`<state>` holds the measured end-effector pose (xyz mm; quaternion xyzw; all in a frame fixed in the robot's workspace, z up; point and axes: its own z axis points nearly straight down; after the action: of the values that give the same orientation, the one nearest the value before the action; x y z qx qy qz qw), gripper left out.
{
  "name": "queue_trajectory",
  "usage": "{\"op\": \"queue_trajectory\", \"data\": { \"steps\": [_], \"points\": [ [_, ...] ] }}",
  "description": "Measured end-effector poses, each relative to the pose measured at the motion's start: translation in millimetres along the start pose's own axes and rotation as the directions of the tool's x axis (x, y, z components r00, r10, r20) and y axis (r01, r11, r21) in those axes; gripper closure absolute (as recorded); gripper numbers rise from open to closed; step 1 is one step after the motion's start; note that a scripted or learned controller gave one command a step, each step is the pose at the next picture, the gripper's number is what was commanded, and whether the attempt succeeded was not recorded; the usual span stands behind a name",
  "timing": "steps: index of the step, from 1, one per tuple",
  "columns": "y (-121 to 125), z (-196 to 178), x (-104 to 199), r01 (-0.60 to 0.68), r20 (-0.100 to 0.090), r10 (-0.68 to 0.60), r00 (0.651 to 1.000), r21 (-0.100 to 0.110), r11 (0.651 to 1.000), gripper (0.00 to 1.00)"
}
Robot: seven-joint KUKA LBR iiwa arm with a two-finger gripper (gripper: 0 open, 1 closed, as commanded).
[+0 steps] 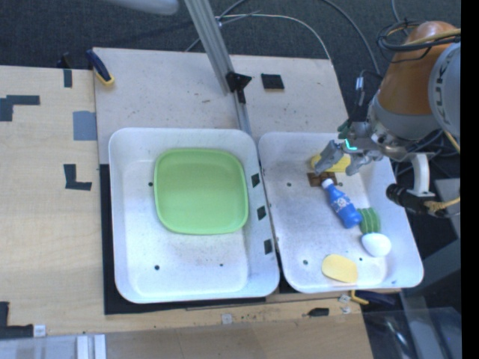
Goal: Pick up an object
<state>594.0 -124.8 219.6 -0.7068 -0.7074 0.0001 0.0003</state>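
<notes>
My gripper (341,160) hangs over the back of the right bin (299,200), its fingers spread open. A small yellow piece (336,166) shows in the gap between them, and I cannot tell whether they touch it. Just in front lie a small brown piece (320,179) and a blue bottle (342,203) with a white cap, pointing toward the gripper. Further forward there are a green object (370,219), a white egg-shaped object (376,244) and a flat yellow object (340,268).
The left bin (135,268) holds a square green plate (201,191). A metal pole (217,47) rises behind the bins. Black cables (299,21) run across the back right. The arm's body (419,81) stands over the right bin's far right corner.
</notes>
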Motion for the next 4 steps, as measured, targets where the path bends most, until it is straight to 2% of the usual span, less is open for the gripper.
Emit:
{"op": "queue_trajectory", "data": {
  "steps": [1, 4],
  "points": [
    [0, 0, 0, 0.000, 0.000, 0.000, 1.000, 0.000, 1.000, 0.00],
    [-2, 132, -1, 0.000, 0.001, 0.000, 1.000, 0.001, 1.000, 0.00]
  ]
}}
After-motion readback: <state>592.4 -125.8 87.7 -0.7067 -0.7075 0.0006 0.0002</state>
